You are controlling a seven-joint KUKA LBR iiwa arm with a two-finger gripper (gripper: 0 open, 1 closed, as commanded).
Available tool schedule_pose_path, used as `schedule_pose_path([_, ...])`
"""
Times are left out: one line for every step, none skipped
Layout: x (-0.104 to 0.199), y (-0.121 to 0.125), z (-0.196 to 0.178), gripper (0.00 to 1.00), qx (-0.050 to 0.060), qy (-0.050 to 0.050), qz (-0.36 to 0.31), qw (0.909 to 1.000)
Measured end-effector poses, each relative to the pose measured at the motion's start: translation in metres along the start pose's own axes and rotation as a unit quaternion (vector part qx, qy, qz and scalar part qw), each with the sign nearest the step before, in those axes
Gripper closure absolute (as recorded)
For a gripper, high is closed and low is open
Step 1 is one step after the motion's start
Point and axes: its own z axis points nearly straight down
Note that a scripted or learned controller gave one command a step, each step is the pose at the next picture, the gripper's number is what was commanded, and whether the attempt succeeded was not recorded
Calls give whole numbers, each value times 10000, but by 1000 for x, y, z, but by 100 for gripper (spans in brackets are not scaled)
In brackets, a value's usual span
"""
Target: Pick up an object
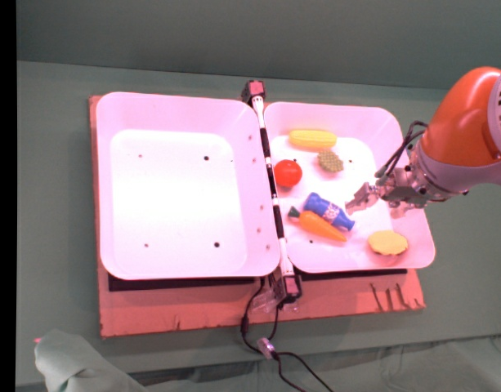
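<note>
Over the right bin, the tool hangs slightly open, empty, beside the blue bottle.

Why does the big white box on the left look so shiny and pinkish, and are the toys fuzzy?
In the camera view, bright light washes out the floor of the left bin, giving a pink tint; the right bin glares less. The toys, like the tomato and carrot, look slightly soft but clear. The gripper is a bit blurry.

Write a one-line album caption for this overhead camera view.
Robot pincer hovers beside a toy blue bottle and carrot in the right bin.
</note>
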Motion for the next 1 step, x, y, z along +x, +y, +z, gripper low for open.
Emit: schedule_pose_path([0,0,0,0,0,0,0,10000])
